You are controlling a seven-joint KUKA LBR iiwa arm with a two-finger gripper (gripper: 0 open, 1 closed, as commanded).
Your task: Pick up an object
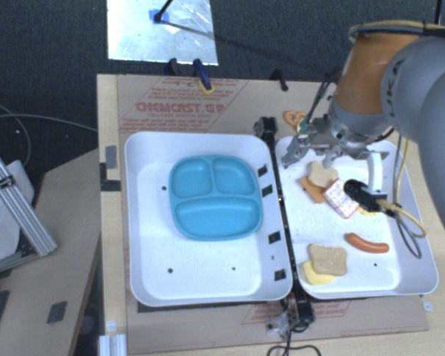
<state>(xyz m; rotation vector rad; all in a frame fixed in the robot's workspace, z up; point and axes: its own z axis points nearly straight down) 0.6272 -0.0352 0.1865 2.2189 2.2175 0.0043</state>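
The right bin (411,273) holds several toy foods. A tan bread slice (322,175) lies at its upper middle beside an orange piece (313,190) and a pink-and-white wafer (342,201). A red-orange sausage (368,243) rests lower right. Another bread slice (328,258) sits on a yellow cheese piece (317,274) near the front edge. My gripper (315,153) hangs low over the far part of this bin, just above the upper bread slice, with nothing visibly held.
A blue divided plate (213,197) lies in the left bin (144,273). An orange item (293,117) sits on the cardboard behind the right bin. The grey arm (423,73) reaches in from the right.
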